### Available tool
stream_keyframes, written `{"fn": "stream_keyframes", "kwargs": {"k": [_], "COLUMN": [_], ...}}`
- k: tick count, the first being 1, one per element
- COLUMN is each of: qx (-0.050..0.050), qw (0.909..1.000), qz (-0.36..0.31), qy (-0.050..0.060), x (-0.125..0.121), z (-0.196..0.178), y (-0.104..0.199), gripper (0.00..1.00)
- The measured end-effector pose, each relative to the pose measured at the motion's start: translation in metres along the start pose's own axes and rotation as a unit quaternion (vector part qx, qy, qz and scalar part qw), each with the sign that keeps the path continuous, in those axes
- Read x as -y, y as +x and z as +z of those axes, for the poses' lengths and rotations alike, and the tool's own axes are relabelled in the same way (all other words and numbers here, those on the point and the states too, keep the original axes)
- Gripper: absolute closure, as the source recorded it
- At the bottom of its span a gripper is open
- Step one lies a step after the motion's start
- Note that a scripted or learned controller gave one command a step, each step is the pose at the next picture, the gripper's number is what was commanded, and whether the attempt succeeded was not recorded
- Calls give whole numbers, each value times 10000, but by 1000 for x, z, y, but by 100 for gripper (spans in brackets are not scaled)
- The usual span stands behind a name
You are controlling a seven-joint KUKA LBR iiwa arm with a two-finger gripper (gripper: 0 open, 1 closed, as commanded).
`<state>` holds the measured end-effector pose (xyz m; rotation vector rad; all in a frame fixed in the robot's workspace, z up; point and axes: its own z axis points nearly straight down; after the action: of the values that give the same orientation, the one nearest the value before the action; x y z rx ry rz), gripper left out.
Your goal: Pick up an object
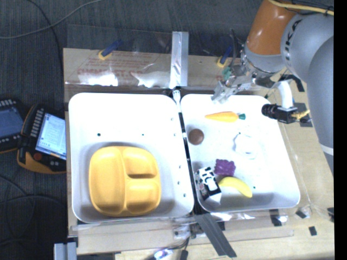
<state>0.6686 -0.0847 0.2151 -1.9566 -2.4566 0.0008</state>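
The right bin (pixel 274 161) holds an orange carrot (pixel 222 116) near its far edge, a brown ball (pixel 196 136) by its left wall, a purple grape bunch (pixel 225 167), a yellow banana (pixel 236 186) and a black-and-white block (pixel 207 181) near the front. A clear, faint item (pixel 246 143) lies mid-bin. My gripper (pixel 226 88) hangs over the bin's far rim, just above and behind the carrot, with nothing visibly between its fingers.
The left bin (pixel 92 112) holds a yellow divided tray (pixel 126 179). A metal divider post (pixel 179 58) stands behind the bins. A handheld pendant (pixel 43 140) lies on the floor at the left. The arm's grey body covers the upper right.
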Motion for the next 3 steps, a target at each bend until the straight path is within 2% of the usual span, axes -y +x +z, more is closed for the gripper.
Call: {"fn": "stream_keyframes", "kwargs": {"k": [1, 2, 3], "qx": [16, 6, 3], "qw": [9949, 9562, 9764], "qz": [-1011, -2926, -2158], "qy": [2, -8, -10], "x": [4, 52, -4], "z": [38, 0, 26], "y": [-16, 33, 63], "gripper": [100, 100, 100]}}
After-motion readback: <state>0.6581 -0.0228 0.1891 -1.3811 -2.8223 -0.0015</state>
